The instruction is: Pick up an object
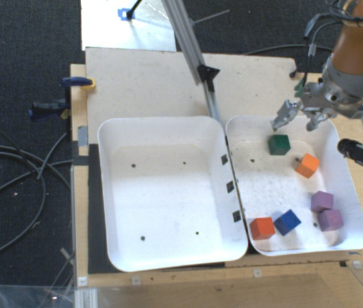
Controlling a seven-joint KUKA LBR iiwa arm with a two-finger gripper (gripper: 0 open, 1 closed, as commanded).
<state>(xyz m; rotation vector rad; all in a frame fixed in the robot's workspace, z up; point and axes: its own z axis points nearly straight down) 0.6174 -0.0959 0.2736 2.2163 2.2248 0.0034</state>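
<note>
Approach step in hand: the pincer point(301, 116) hangs released and holding nothing over the far end of the right bin point(354, 191), just above the green block point(279, 144), so the next move calls for a centred descent.

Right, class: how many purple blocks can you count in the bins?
2. One small purple block lies by the right bin's right wall; the second purple block sits just below it, touching or nearly so. None looks hidden.

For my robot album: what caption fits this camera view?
Open gripper hovers above a green block in the right bin.
</note>
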